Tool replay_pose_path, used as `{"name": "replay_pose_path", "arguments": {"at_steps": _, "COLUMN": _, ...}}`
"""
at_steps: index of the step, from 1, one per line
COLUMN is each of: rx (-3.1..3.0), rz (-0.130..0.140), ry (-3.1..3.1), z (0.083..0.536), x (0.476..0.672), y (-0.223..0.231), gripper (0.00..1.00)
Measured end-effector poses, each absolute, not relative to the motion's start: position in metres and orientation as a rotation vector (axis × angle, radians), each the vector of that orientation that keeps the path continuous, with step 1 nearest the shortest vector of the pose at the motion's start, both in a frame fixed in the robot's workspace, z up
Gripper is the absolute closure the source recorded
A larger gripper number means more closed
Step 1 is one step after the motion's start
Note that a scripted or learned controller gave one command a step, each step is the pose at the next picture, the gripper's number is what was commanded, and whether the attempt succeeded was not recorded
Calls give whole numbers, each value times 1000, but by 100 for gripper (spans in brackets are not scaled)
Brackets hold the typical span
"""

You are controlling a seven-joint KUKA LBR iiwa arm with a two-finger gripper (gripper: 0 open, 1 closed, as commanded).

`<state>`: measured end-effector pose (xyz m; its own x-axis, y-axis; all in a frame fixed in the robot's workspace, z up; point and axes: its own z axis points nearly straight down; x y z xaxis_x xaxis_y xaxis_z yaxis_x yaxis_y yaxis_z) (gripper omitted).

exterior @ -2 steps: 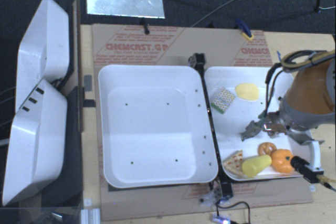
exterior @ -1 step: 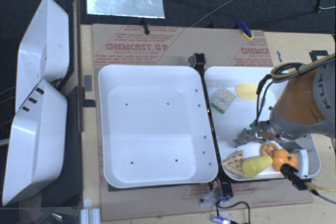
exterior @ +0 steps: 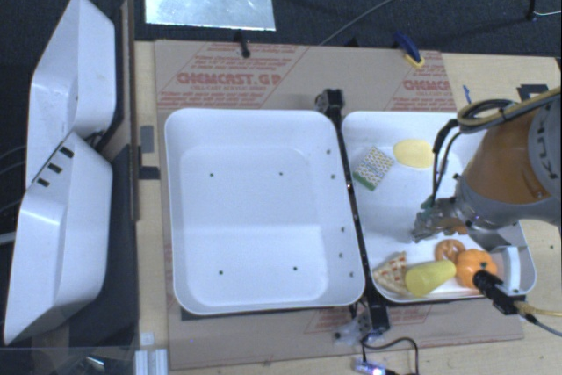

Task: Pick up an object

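Hovering low in the right bin point(exterior: 386, 132), the gripper point(exterior: 428, 227) has nothing lifted yet; I cannot tell its jaws' state; the orange point(exterior: 474, 262) lies near the front edge

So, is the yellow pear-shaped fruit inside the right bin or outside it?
Inside. The yellow fruit lies on the floor of the right bin, near its front rim, between a pizza slice toy and an orange.

White bins point(exterior: 255, 127); yellow pear point(exterior: 428, 277); orange fruit point(exterior: 472, 263); green-checked packet point(exterior: 373, 167).
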<state>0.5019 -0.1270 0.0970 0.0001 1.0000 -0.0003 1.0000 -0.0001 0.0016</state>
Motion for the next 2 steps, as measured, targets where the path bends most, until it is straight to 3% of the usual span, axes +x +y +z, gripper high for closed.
{"name": "replay_pose_path", "arguments": {"at_steps": 1, "rx": 2219, "rz": 4, "ry": 2219, "z": 143, "x": 496, "y": -131, "gripper": 100}}
{"name": "replay_pose_path", "arguments": {"at_steps": 2, "rx": 2218, "rz": 4, "ry": 2219, "z": 199, "x": 503, "y": -139, "gripper": 100}}
